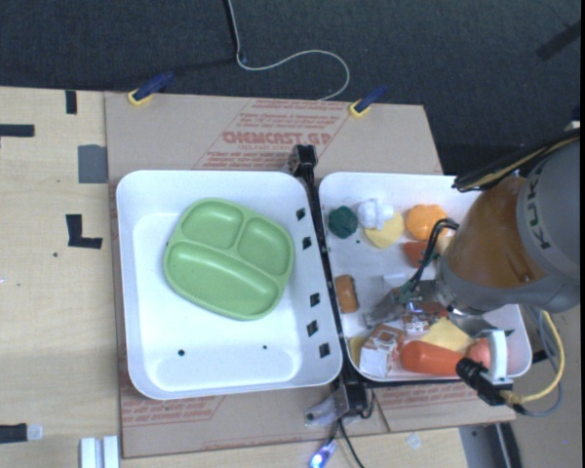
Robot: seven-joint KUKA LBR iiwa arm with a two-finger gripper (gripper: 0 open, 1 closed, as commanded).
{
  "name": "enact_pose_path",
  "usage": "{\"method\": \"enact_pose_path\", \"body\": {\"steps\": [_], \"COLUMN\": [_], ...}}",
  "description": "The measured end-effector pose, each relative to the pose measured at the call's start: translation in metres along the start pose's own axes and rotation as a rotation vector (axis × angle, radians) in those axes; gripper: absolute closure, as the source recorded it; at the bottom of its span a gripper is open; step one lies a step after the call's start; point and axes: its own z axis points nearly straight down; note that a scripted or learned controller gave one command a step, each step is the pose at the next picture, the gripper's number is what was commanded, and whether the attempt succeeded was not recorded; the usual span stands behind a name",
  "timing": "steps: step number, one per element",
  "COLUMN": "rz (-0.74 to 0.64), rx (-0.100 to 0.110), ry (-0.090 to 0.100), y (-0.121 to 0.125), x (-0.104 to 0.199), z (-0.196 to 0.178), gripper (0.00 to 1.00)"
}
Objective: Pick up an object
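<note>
The right bin point(390, 179) holds several small items. Along its back lie a dark green ball point(343, 221), a white and yellow toy point(380, 224), an orange fruit point(425, 220) and a small orange piece point(413, 253). A brown cylinder point(345, 292) lies near the left wall. At the front sit a printed box point(378, 349), a yellow wedge point(447, 336) and a red-orange piece point(431, 358). My gripper point(395, 305) is low in the middle of this bin, right of the brown cylinder and just above the box. The arm hides the bin's right side.
The left bin point(214, 359) holds a green divided plate point(229, 257) at its back. A black divider with clips point(317, 261) runs between the bins. Both bins rest on cardboard point(273, 130), with a cable point(292, 61) behind.
</note>
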Motion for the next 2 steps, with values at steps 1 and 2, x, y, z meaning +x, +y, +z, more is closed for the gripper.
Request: {"method": "enact_pose_path", "body": {"steps": [1,2], "rz": [-0.014,-0.006], "rx": [0.007,0.019], "ry": [0.014,0.012], "y": [0.0001,-0.0019], "x": [0.0969,0.0917], "z": [-0.1079,-0.1113], "gripper": [0.00,1.00]}}
